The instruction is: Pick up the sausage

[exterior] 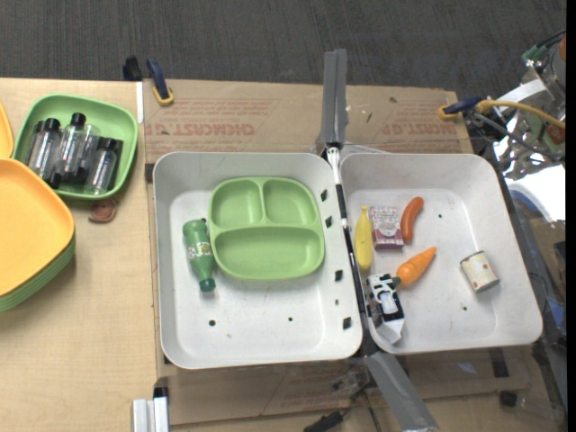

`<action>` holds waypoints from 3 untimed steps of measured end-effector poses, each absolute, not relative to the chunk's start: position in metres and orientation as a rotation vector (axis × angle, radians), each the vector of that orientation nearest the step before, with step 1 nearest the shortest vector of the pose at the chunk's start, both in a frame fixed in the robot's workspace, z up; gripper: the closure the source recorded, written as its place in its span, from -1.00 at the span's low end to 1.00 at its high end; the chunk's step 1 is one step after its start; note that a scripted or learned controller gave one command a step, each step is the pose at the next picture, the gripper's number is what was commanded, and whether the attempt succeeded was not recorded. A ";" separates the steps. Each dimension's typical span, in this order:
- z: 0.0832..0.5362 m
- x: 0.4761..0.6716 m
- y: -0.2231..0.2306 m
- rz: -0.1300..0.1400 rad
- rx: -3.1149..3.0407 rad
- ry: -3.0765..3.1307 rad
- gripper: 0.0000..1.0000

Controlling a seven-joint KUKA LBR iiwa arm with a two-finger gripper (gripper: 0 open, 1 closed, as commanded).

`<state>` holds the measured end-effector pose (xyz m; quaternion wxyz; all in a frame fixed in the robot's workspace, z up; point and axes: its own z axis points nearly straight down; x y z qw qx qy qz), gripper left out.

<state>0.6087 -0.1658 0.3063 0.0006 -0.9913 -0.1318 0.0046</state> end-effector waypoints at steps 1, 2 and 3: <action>0.393 0.652 -0.163 0.005 -3.125 -0.312 1.00; 0.401 0.652 -0.165 0.010 -3.125 -0.309 1.00; 0.408 0.652 -0.166 0.015 -3.124 -0.307 1.00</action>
